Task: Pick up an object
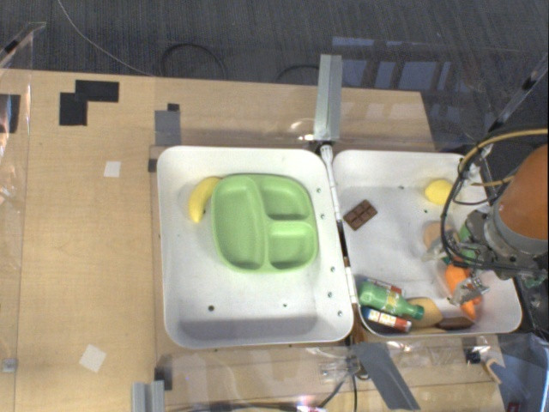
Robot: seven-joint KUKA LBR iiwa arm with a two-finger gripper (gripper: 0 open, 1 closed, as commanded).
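A robotics lab: a pale wooden desk on dark carpet bears two white bins, with black marker squares at ten o'clock, metal brackets at twelve and loose cables.

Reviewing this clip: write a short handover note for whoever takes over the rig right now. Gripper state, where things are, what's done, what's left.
Gripper: low over the right side of the right bin, above an orange object; nothing visibly held.
Right bin: yellow object at the far right, brown chocolate-bar piece near the divider, green bottle and other small items along the near edge.
Left bin: green divided tray with a banana at its left edge.
Done: no pick evident.
Left: grasp and lift one object.
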